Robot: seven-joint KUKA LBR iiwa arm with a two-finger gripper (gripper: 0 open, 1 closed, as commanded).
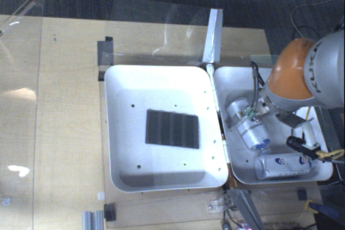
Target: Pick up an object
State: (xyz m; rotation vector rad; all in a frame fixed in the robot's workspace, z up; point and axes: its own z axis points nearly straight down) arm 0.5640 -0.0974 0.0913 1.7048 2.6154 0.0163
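I am working in the right bin, and every place below is given from it. The likeliest thing to take is the silvery oblong packet, lying flat and lengthwise against the right bin's front wall. The other candidate is a dark ribbed mat, flat on the floor of the left bin, past the right bin's left wall.

The claw sits low inside the right bin, towards its left wall and just behind the packet, apart from it as far as I can judge. Whether it is released or clenched I cannot tell from this slant, and I see nothing gripped in it.

To do this step well, I would bring the claw over the packet's middle and turn the wrist so it closes across the narrow width, not along the length. The front wall is close, so I would come straight down and leave room on that side. A smooth skin like that may slip, so I would lift slowly.

The arm reaches in over the right bin's far-right corner, its orange band high above the bin floor and the wrist bent down towards the left wall.
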